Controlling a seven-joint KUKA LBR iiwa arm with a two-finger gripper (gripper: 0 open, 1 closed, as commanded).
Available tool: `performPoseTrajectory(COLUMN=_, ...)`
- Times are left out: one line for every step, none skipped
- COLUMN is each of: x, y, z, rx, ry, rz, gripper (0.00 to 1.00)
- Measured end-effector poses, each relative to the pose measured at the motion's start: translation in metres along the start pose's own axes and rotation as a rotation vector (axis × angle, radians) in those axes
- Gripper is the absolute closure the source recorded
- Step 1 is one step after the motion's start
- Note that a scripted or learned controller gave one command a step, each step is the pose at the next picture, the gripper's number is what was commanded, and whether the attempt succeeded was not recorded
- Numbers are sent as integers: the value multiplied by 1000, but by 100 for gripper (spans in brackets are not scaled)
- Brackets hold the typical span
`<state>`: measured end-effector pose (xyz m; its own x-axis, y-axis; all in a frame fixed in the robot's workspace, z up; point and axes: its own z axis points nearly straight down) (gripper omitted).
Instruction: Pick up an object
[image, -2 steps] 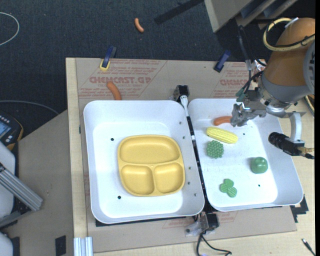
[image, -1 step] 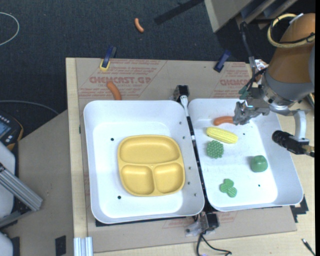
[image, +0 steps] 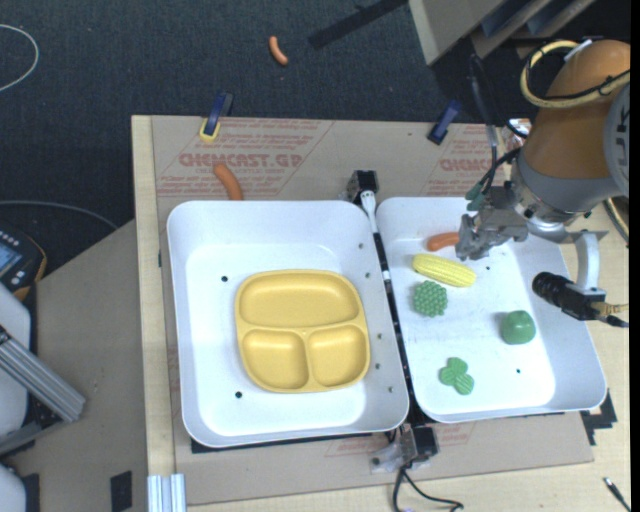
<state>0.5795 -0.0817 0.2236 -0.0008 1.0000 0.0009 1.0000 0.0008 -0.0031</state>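
Yellow corn cob (image: 444, 270) flat in right bin (image: 560, 385) (upper left), w/ green toys nearby.

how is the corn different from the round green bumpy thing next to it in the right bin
The corn is yellow; the bumpy ball is green. The corn is long and lies on its side, slanting across the right bin, while the ball is round with no clear long axis. The corn lies just below the tool; the ball sits farther from the tool. Both have a knobbly surface and rest on the bin floor.
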Motion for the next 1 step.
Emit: performPoseTrajectory(x=-3, y=8, z=-10, rx=-6, ry=-2, rz=-1, gripper=100)
